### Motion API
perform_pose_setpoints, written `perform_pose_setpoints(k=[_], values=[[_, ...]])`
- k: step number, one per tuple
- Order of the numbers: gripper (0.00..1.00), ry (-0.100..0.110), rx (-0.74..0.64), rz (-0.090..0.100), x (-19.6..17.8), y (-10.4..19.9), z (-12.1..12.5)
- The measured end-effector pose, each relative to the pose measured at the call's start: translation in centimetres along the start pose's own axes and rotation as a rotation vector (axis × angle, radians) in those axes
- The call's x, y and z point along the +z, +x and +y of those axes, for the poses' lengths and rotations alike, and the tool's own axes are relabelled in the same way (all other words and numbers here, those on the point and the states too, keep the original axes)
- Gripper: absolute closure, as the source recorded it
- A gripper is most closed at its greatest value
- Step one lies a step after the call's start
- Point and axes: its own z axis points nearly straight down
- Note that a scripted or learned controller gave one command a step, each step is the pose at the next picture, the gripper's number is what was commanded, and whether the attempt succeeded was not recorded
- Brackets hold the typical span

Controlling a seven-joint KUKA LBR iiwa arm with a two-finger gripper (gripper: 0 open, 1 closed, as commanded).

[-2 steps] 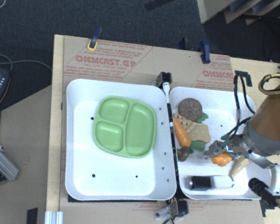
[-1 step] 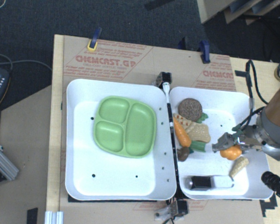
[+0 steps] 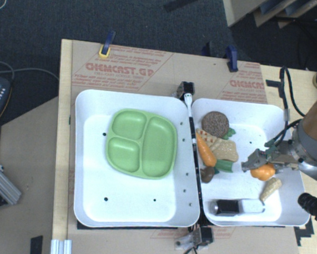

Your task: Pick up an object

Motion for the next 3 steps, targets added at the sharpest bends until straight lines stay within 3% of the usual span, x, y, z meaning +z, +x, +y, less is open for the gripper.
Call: perform_pose_setpoints(k=[3], values=[[1.0, -0.002, -0.004, 0.001, 0.6, 12.2, 11.4]])
